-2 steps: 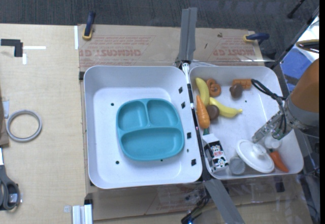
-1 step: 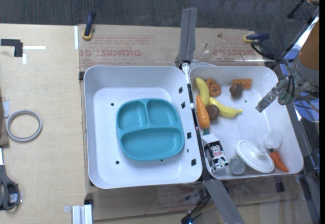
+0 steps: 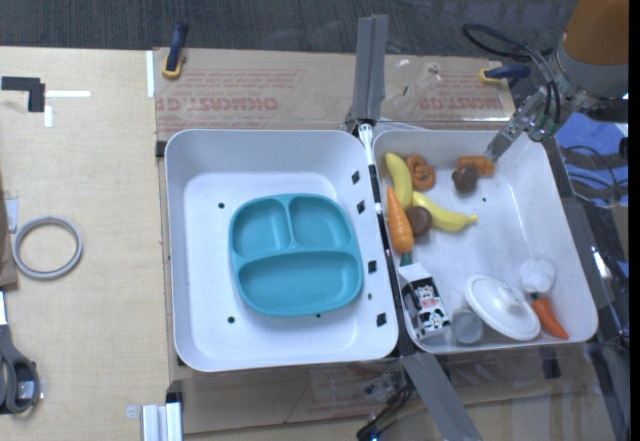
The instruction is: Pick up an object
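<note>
The right bin [image 3: 520, 229] holds the loose objects. Along its left side lie two yellow bananas [image 3: 397, 177] [image 3: 447, 216], an orange carrot [image 3: 399, 222], a brown pretzel [image 3: 421, 172] and a dark brown ball [image 3: 419, 220]. Near the back, another brown ball [image 3: 465, 180] touches a small orange piece [image 3: 477, 165]. My gripper [image 3: 500, 145] reaches in from the upper right over the bin's back corner, its tip just right of that orange piece. Nothing shows in its grasp.
The left bin [image 3: 190, 229] holds a blue divided plate [image 3: 297, 254]. At the right bin's front lie a small milk carton [image 3: 425, 301], a grey piece [image 3: 467, 329], a white lid [image 3: 503, 307], a white cup [image 3: 537, 275] and a small carrot [image 3: 549, 319]. A grey ring [image 3: 45, 247] lies on the bench.
</note>
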`<state>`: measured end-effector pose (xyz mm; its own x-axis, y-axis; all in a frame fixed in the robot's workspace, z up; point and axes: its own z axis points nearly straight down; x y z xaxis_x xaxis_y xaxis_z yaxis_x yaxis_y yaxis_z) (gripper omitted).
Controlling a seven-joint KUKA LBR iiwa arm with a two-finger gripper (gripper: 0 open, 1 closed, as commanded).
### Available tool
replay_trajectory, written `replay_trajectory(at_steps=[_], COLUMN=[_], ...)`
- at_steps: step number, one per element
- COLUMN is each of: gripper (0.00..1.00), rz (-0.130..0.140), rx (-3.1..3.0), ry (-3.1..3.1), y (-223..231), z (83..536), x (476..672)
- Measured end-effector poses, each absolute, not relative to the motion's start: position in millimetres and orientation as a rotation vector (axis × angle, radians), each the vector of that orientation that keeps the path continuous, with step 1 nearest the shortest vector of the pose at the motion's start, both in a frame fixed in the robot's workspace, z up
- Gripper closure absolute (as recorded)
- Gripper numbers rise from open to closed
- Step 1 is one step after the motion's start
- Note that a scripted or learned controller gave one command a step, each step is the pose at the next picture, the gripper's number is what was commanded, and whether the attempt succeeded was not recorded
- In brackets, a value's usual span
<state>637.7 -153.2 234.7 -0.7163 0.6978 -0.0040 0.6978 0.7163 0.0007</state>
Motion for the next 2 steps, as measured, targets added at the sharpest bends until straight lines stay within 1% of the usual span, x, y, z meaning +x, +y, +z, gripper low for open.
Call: replay_trajectory(at_steps=[1,2], gripper=[1.0,1.0], rz=[-0.001,0.001], rx=[1.21,1.33], ry=[2.9,2.844], y=[-87.4,15.8], z=[191.1,243.7], x=[588.9,639.3])
